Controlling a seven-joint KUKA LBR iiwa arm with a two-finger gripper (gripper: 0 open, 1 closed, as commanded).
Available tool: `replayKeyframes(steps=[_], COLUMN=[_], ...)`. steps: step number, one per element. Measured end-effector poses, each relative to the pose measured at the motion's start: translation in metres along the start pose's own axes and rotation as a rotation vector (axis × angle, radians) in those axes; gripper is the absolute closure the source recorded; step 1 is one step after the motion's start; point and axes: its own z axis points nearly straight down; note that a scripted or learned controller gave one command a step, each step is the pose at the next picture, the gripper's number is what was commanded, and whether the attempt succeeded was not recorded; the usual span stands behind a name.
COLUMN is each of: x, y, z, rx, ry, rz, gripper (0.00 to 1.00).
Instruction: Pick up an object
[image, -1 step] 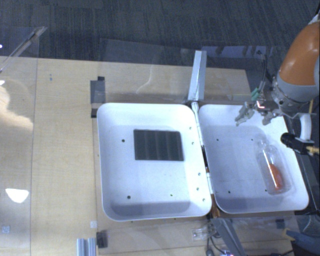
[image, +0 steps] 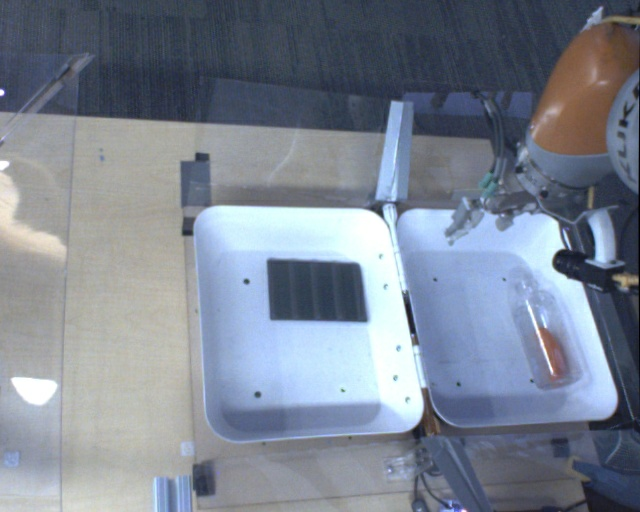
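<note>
**Entry: approach to the one pickable item, right bin**

Item 1. My claw (image: 478, 212): hanging over the far edge of the right bin (image: 470, 395), near its far left corner. It grips nothing; whether it stands wide or narrow I cannot tell at this size and angle.

Item 2. Clear plastic tube with an orange core (image: 543, 334): lying flat on the right bin's floor, towards the right wall, long axis running far to near with a slight lean. It is well apart from my claw.

Item 3. Left bin (image: 230, 400): holds a dark ribbed panel (image: 316, 290) lying flat; a poor candidate, I judge, being thin and flush with the floor.

Method, as I judge it: travel right and nearer, centre over the tube's middle, turn my wrist so I close across its narrow width, and descend fully before closing. Risks: a smooth round body may roll or squirt out, and the right wall stands close.
</note>
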Motion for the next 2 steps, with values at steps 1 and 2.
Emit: replayKeyframes(steps=[1,2], x=[-0.055,-0.1], y=[-0.074,-0.106], z=[0.029,0.061], rx=[0.001,0.003], ry=[0.0,0.001], rz=[0.002,0.077], gripper=[0.0,0.0])
